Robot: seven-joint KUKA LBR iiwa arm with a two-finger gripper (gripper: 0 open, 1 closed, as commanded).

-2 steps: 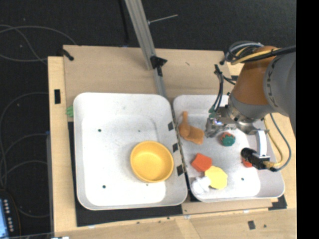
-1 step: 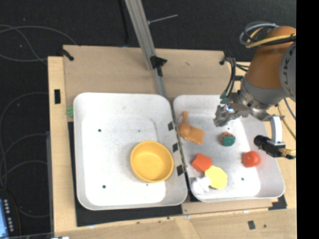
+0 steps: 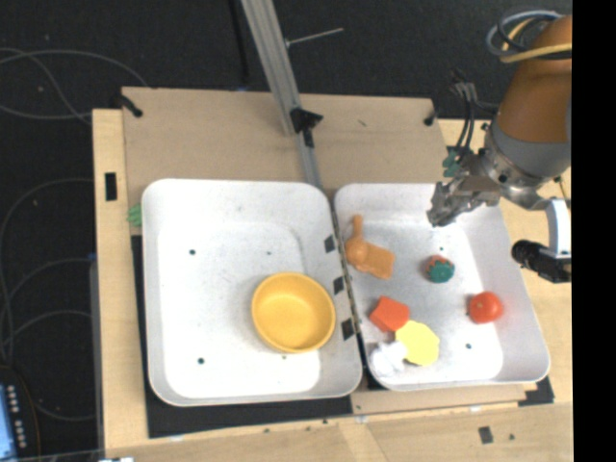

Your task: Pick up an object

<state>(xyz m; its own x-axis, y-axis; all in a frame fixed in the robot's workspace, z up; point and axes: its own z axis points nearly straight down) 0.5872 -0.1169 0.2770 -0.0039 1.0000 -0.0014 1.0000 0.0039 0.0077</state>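
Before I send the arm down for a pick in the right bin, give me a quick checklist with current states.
1. Gripper over the right bin: ok, above its upper edge.
2. Gripper carrying nothing: cannot tell, the fingers are unclear.
3. Nearest target, the green and red object, free-standing: ok, bare floor around it.
4. Gripper lined up over that object: not ok, it is offset toward the bin's far side.
5. Red ball clear of neighbours: ok.
6. Yellow object isolated: not ok, it touches the orange block.

Both white bins [image 3: 231, 219] look like smooth matt plastic, the yellow bowl [image 3: 293, 312] faintly glossy plastic; the tan surface [image 3: 212, 133] looks like matt wood board.
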